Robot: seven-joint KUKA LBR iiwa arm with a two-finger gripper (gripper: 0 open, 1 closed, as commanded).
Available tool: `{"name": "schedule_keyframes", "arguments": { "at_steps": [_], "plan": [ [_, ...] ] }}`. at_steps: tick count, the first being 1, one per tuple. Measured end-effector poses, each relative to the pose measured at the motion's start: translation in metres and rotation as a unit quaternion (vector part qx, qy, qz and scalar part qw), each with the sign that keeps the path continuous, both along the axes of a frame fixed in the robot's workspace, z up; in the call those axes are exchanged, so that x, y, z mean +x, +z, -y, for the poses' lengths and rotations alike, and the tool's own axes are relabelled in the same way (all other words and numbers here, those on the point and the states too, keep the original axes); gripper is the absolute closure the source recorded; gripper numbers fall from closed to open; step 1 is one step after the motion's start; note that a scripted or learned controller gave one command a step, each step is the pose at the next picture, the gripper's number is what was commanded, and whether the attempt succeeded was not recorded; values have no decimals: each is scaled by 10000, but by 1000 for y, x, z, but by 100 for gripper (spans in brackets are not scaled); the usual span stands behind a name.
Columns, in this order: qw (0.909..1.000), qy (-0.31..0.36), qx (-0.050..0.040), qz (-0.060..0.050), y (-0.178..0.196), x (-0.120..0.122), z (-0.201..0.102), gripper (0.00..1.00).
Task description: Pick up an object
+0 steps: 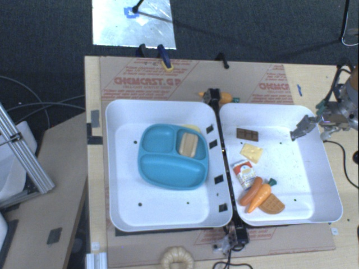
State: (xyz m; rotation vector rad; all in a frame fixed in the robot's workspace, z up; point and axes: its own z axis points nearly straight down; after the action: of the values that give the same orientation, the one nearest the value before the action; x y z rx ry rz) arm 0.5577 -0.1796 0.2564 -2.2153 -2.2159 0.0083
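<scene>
Over the right bin's upper right edge I see the gripper; finger state I cannot tell; carrots lie well apart.

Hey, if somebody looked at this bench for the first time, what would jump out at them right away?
Probably the blue divided plate in the left bin, with a tan bread-like piece in its upper right compartment. Next, the toy food clustered in the right bin: a carrot, a brown chocolate bar and a yellow cheese slice. The gripper hangs over that bin's upper right part.
</scene>
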Motion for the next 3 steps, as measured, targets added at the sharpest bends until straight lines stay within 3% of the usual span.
{"name": "schedule_keyframes", "arguments": {
  "at_steps": [1,3],
  "plan": [
    [10000,15,-14,57,6,2,0,0],
    [10000,3,-1,28,-105,-7,-10,0]
  ]
}}
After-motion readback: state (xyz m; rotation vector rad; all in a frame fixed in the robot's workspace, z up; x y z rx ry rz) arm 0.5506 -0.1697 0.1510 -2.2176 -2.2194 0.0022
